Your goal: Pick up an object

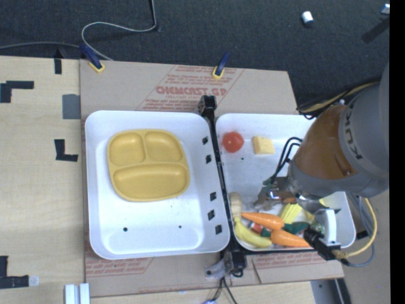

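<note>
The right bin (253,122) holds a red tomato (232,141) and a yellow cheese block (263,145) near its far wall. A pile lies in its near part: two orange carrots (263,220) (290,237), a yellow banana (250,235), a corn cob (290,212) and a green piece (300,227). My gripper (271,196) hangs low just above the far edge of this pile, under the grey and orange wrist (329,151). The wrist hides the bin's right part.
The left bin (101,170) holds a yellow divided plate (149,164). A black divider (215,163) with clips runs between the bins. Both stand on cardboard (190,87). Cables (354,249) trail at the near right corner.
</note>
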Robot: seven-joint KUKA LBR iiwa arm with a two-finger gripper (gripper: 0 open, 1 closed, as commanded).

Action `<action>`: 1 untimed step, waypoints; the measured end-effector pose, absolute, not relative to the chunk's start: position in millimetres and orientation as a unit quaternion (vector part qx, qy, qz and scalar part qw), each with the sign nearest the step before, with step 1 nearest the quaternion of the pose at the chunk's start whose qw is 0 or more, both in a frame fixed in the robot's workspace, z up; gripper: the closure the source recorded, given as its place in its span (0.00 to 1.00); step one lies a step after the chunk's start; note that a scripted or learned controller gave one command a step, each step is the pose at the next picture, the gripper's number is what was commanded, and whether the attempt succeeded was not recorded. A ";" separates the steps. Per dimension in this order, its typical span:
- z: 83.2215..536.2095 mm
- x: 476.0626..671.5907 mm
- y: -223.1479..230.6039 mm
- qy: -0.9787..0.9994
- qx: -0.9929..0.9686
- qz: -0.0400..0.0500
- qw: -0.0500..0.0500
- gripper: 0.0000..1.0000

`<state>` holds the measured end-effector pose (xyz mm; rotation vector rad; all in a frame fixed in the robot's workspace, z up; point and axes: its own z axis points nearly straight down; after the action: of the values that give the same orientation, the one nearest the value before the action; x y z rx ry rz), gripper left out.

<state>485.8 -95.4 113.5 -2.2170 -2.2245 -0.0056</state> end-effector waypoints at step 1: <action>122.6 485.9 -94.5 -0.709 -0.705 -0.002 0.002 1.00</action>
<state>485.9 -94.5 122.6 -2.2140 -2.2243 -0.0062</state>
